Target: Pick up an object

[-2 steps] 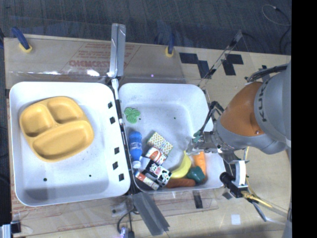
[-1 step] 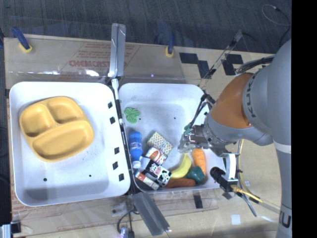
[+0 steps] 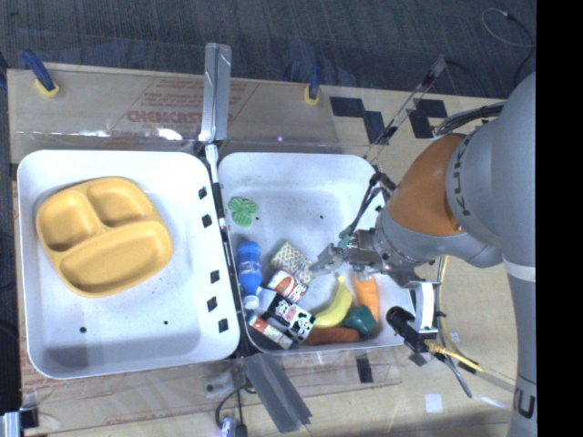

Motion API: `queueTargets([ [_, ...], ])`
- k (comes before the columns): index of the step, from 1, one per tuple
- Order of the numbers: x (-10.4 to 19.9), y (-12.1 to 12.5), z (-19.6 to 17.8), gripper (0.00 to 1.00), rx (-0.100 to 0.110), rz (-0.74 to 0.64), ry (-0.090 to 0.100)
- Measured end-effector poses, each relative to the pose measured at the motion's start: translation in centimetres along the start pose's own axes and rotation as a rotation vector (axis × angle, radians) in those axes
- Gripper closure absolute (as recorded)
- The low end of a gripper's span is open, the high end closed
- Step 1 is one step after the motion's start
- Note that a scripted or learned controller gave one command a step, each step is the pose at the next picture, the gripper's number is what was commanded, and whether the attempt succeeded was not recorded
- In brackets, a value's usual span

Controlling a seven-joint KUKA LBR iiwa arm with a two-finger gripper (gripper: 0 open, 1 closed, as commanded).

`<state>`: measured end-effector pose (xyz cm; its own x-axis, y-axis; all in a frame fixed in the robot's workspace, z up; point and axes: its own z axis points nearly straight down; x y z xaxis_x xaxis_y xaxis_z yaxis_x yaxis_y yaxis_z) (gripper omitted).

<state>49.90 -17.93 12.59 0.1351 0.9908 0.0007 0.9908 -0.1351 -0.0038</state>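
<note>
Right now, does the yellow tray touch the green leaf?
Apart. The camera view shows the yellow tray in the left bin, the green leaf in the right one.

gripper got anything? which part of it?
Cannot be told. The gripper hangs over the right bin, beside the banana and orange carrot; no object visibly sits in it.

Left bin [image 3: 36,335]: held a divided tray [image 3: 102,235], set toward its far left.
Right bin [image 3: 301,167]: its load lay crowded into the near half.
Leaf-shaped piece [image 3: 243,210]: lay alone, behind the pile, near the left wall.
Bottle [image 3: 248,264]: lay along the left wall, in front of the leaf-shaped piece.
Banana [image 3: 335,306]: lay right of the small boxes [image 3: 290,291], with what may have been a carrot [image 3: 366,295] just to its right.
Gripper [image 3: 351,248]: hung over the pile, behind the banana.
Arm [image 3: 446,198]: reached in from the right.
</note>
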Motion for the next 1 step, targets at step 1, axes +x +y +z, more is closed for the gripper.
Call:
queueTargets([
  [1,2.81,1.66,3.00,0.00,-0.007,-0.037,-0.002],
])
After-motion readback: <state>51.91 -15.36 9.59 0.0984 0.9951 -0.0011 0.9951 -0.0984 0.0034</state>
